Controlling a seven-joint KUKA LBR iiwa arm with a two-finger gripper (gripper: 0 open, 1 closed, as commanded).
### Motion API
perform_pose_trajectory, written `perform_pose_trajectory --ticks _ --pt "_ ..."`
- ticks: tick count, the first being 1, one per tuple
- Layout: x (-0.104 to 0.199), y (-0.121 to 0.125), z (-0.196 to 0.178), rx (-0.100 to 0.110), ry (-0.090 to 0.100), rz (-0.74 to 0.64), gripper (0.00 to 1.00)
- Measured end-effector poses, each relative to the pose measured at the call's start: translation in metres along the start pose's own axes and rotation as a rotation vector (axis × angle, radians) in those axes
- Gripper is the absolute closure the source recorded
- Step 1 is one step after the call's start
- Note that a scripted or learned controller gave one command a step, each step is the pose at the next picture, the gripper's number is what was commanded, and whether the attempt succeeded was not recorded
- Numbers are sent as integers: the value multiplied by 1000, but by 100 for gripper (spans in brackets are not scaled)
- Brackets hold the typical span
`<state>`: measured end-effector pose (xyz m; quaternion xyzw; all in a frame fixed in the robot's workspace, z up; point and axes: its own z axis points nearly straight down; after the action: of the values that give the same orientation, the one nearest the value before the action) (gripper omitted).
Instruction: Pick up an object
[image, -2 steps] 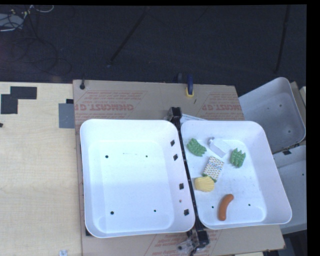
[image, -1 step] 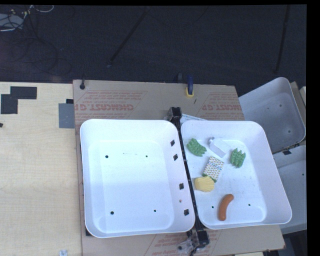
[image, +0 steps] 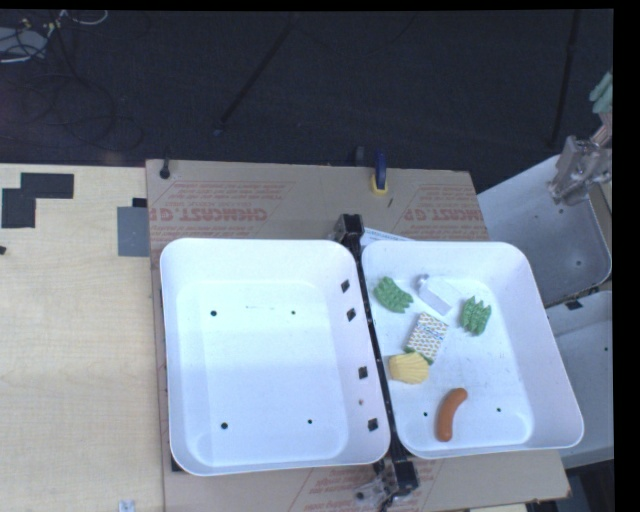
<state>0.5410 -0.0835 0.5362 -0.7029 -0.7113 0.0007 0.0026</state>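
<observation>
Lying in the right bin (image: 545, 330), near its front edge, the orange sausage (image: 449, 413) ran its long axis nearly front to back, its upper end tipped slightly right. Above it sat a yellow piece (image: 408, 368), a checkered block (image: 429, 335) and 2 green toys (image: 392, 293) (image: 475, 315). The left bin (image: 180, 350) lay beside it.

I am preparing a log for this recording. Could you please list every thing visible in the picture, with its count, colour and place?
bins: 2, white, side by side on the bench; left bin, right bin
green toys: 2, green, upper part of right bin
small block: 1, white, between the green toys
checkered piece: 1, green-white pattern, middle of right bin
yellow toy: 1, yellow, below the checkered piece
sausage: 1, orange, lower part of right bin
clamp: 1, blue-yellow, back edge of board
gripper: 1, grey, upper right edge
</observation>
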Motion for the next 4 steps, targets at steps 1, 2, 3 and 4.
perform_pose_trajectory --ticks 1,2,3,4 --pt "-51 -31 -1 0 -3 16 100" --pt "-109 -68 -2 -1 -3 17 100" --pt "-120 -66 -1 -3 -3 11 100" --pt "-129 -66 -1 -3 -3 12 100"
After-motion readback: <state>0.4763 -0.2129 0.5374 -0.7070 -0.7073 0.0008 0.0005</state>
